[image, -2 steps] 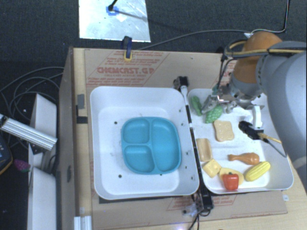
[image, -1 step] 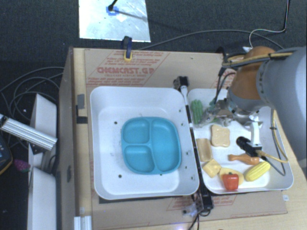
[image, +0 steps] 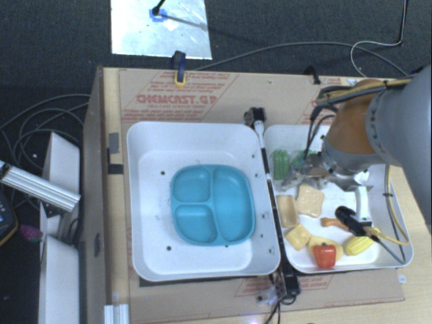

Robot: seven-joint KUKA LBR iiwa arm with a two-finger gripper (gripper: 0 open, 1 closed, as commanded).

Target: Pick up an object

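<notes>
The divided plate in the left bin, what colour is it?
Light blue; the divided plate shows in the camera view.

Even, soft overhead light on my surface (image: pixel 202 90); faint shadows. Left white bin (image: pixel 145 147) slightly washed out. Glare on foil sheet (image: pixel 160 19) beyond the surface. Overall mildly soft, grainy focus.

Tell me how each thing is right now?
Blue plate: flat in the left bin, nothing on it.
Right bin: holds toy food.
Green toy: lying by the divider.
Bread slice: lying flat.
Red pepper: at the bin's near edge.
Corn: lying beside the pepper.
Arm: reaching over the right bin.
</notes>
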